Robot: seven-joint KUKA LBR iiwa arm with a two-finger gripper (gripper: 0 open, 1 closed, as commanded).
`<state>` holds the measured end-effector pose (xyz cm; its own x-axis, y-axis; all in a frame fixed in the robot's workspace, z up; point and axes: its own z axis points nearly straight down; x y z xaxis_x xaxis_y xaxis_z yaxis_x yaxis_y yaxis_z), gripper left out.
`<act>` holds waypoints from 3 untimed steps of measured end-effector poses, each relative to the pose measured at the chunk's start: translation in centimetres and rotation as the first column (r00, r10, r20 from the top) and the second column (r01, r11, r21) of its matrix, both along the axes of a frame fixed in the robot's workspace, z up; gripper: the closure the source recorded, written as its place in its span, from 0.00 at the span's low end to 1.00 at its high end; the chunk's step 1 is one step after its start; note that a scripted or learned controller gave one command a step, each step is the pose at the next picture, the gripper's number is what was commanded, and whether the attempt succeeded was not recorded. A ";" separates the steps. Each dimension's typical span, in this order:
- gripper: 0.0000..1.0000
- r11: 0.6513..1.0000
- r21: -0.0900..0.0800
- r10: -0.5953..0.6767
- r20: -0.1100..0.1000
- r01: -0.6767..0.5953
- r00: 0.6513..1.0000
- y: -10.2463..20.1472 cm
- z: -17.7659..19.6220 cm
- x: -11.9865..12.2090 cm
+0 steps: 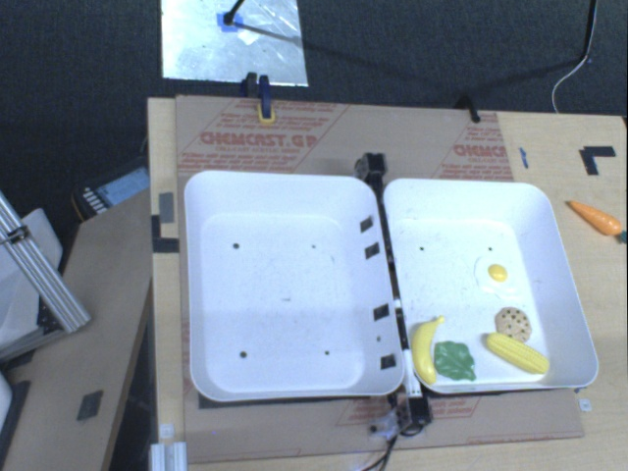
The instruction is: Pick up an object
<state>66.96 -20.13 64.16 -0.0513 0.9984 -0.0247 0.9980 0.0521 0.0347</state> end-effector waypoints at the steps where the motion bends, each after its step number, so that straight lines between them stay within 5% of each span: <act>1: 1.00 1.000 -0.003 0.005 0.004 -0.005 1.000 0.1 1.2 0.0; 3: 1.00 1.000 -0.008 0.016 0.012 -0.016 1.000 0.3 3.6 -0.1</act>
